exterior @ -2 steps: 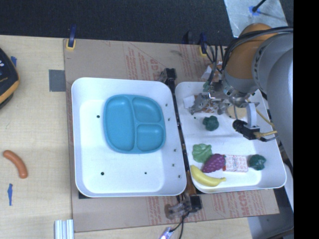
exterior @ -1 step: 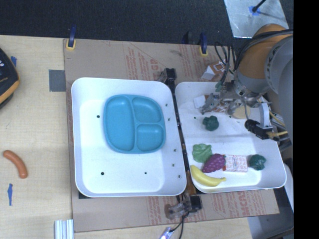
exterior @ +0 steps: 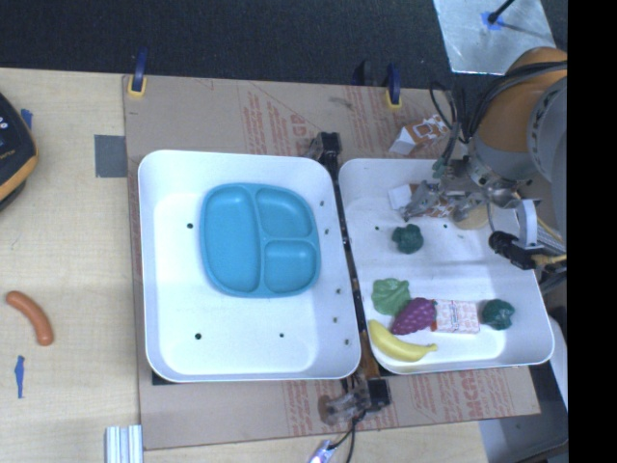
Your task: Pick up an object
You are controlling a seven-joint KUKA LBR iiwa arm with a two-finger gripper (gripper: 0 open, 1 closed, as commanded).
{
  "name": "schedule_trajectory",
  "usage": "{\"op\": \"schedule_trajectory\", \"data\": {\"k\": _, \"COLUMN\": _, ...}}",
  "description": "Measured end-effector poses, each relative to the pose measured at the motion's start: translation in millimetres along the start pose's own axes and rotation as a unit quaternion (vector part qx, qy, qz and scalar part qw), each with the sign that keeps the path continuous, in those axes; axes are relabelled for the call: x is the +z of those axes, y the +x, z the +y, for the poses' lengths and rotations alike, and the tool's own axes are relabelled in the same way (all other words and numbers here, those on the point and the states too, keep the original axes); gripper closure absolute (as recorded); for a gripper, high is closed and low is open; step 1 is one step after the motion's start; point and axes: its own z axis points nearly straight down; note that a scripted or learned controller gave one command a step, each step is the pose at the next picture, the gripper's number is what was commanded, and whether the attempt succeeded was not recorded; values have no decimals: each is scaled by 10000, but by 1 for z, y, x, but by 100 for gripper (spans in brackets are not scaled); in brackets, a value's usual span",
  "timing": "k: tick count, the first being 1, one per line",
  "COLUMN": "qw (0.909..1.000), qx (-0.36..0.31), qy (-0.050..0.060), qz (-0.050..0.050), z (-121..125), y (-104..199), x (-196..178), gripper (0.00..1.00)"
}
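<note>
Banana (exterior: 399, 345) at right bin's (exterior: 521, 355) near edge, well below gripper (exterior: 434, 199), grapes (exterior: 415, 314), box (exterior: 457, 316) and lettuce (exterior: 389, 294) beside it, dark green piece (exterior: 408, 238) just below fingers, finger state perhaps narrow but cannot tell, blue plate (exterior: 258, 239) far left.

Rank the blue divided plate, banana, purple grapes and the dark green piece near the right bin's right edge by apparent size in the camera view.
1. blue divided plate
2. banana
3. purple grapes
4. dark green piece
</note>
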Motion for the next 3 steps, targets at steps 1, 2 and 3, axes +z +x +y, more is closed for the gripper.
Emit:
{"op": "schedule_trajectory", "data": {"k": 1, "qw": 10000, "qx": 0, "qy": -5, "qz": -4, "z": 0, "y": -12, "x": 0, "gripper": 0}}
{"op": "schedule_trajectory", "data": {"k": 2, "qw": 10000, "qx": -24, "qy": 3, "qz": 74, "z": 2, "y": -27, "x": -1, "gripper": 0}}
{"op": "schedule_trajectory", "data": {"k": 3, "qw": 9999, "qx": 38, "qy": -29, "qz": -88, "z": -1, "y": -3, "x": -1, "gripper": 0}}
